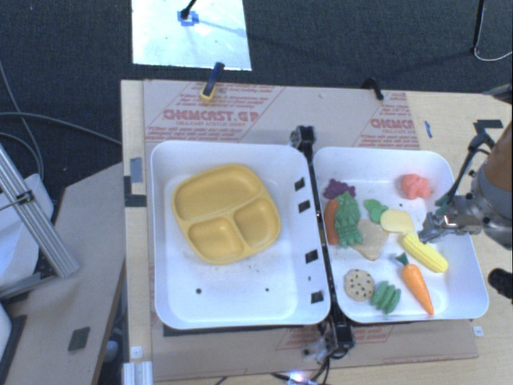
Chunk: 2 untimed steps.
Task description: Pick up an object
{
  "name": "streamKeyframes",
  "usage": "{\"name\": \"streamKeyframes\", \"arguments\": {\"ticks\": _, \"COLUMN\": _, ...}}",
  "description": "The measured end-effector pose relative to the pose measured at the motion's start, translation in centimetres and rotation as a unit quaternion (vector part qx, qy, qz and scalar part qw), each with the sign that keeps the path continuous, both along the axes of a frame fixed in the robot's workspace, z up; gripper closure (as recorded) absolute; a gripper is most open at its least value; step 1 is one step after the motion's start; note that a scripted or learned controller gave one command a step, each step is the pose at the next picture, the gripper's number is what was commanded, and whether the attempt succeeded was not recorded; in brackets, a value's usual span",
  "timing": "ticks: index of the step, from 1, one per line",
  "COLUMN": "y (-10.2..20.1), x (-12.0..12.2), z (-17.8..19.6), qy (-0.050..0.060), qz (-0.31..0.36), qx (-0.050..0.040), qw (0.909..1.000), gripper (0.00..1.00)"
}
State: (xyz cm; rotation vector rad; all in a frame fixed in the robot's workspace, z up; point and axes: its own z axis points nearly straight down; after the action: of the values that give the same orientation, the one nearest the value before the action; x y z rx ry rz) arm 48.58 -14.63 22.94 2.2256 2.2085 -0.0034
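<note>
The arm's two-finger gripper (pixel 439 224) hangs low over the right-hand shallow white plastic bin (pixel 461 184), and whether its metal tips stand apart or together cannot be told from this angle; nothing is seen between them. Directly under and just beside the tool lies the yellow plastic corn cob (pixel 425 254), tilted across the bin floor, with the pale yellow rounded lemon-like piece (pixel 397 220) close on the tool's far side from the arm. Because these two sit so near each other, a descent here could land on both and pinch neither, or push the cob so that it rolls toward the bin wall. A little further from the tool are the orange plastic carrot with green top (pixel 416 285) and the tan flat bread-like slice (pixel 371 240); the slice looks too thin to catch. Beyond those are the green leafy plastic vegetable (pixel 348 220), the round speckled cookie (pixel 359 285), the green pea pod cluster (pixel 385 297) and the pink lumpy piece (pixel 415 186), any of which a sideways sweep might scatter. Farthest off, the yellow three-compartment plastic tray (pixel 227 212) rests in the left-hand white bin (pixel 172 295), well out of harm's way.
</note>
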Motion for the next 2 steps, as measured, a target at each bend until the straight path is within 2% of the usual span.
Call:
{"name": "streamKeyframes", "arguments": {"ticks": 1, "y": 7.6, "x": 0.3, "z": 7.7, "qy": -0.004, "qz": 0.01, "qx": 0.0036, "qw": 0.9999, "gripper": 1.0}}
{"name": "streamKeyframes", "arguments": {"ticks": 2, "y": 1.4, "x": 0.1, "z": 5.7, "qy": 0.001, "qz": 0.002, "qx": 0.0016, "qw": 1.0, "gripper": 1.0}}
